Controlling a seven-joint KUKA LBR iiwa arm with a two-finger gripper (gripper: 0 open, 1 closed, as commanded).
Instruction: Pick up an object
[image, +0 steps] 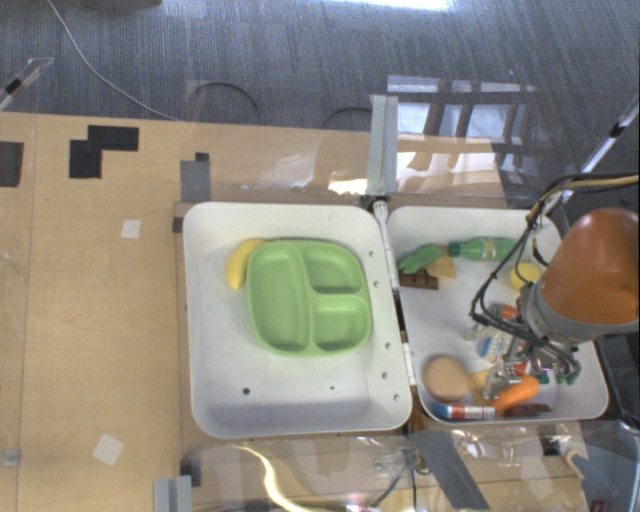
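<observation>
A pale wooden bench (90, 330) is carrying two shallow white bins side by side — the left bin (215, 400) and the right bin (440, 310) are touching along a shared edge. Black patches (100, 148) and small pale squares (131, 229) are lying flat on the bench's left part.

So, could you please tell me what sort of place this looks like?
Probably a robotics lab grasping bench: two shallow white bins on a wooden bench, toy food such as a yellow plastic banana, and a grey arm.
</observation>
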